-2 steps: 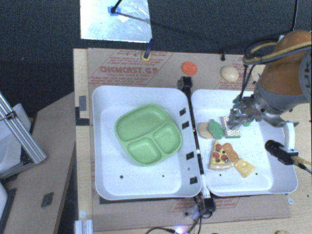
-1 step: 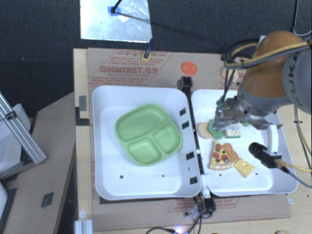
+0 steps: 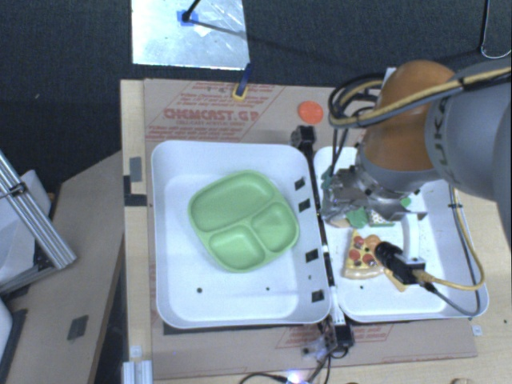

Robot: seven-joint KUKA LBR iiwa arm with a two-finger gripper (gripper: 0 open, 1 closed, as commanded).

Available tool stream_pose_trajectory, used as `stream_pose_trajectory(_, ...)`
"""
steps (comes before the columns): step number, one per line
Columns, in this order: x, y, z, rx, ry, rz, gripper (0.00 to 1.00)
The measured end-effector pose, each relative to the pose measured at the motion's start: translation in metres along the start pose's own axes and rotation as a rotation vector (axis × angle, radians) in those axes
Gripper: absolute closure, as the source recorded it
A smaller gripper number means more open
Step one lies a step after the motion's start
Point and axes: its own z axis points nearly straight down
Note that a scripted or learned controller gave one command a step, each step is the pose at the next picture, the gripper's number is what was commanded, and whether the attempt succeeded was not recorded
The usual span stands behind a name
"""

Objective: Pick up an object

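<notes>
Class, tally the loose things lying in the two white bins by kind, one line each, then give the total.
Green divided plate: 1
Toy pizza slice: 1
Small green thing, partly hidden, kind unclear: 1
Total: 3

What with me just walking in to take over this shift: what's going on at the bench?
The robot arm reaches in from the right, with its hand low over the left part of the right bin. A toy pizza slice lies in that bin just below the hand in the picture. I can't tell whether the hand has hold of anything. A green divided plate sits alone in the left bin, away from the arm.
</notes>
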Motion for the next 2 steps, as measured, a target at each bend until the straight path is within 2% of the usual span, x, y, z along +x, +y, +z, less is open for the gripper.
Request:
stream_pose_trajectory(1, -0.003, -0.010, -0.015, -0.004, -0.002, 0.006, 1.00)
stream_pose_trajectory(2, 0.003, -0.010, 0.004, 0.001, -0.002, 0.005, 1.00)
